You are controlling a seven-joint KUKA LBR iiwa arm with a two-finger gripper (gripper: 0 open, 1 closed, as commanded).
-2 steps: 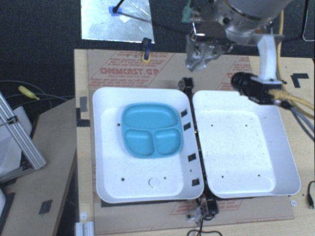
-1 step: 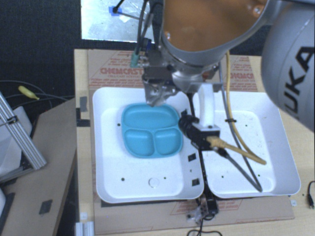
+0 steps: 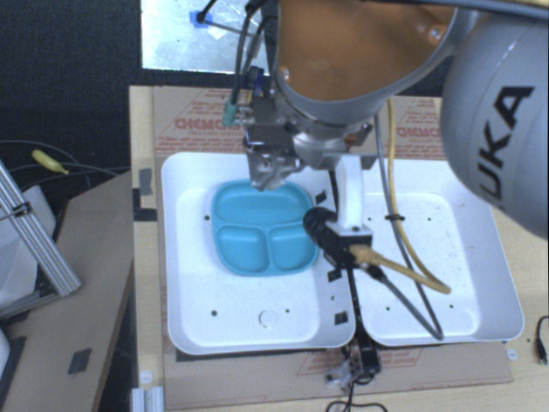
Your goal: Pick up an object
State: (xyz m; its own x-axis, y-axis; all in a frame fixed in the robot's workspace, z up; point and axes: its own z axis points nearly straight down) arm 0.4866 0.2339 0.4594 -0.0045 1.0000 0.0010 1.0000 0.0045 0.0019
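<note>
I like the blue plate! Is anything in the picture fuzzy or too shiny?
In the camera view, the blue plate is fairly sharp; the big grey arm close to the lens looks soft and blurry; a bright patch at the top is washed out by glare.

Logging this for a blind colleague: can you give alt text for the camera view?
The arm's hand hangs over the far rim of a blue divided plate lying in the left white bin. The right white bin sits alongside.
</note>
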